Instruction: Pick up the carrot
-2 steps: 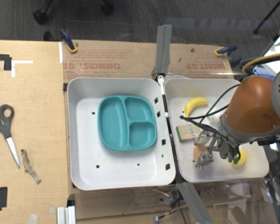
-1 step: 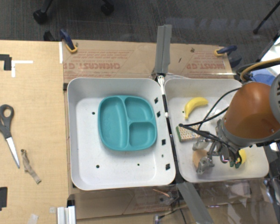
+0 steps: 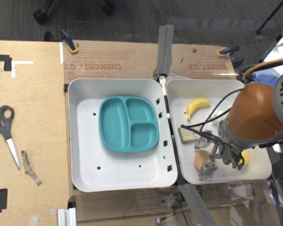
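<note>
End effector [image 3: 208,167] low in the right bin [image 3: 254,175], lower right of frame; finger spread can't be told. Its tip sits beside an orange-tan item [image 3: 200,160], possibly the carrot. Banana [image 3: 197,106] upper area.

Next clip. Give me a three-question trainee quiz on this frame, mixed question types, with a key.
1. True or false: the teal divided plate lies in the right bin.
2. Which fruit lies near the right bin's far wall? A) apple B) banana C) pear
3. The gripper hangs over the ____ bin.

Key: 1 false, it lies in the left bin; 2 B; 3 right.
</note>
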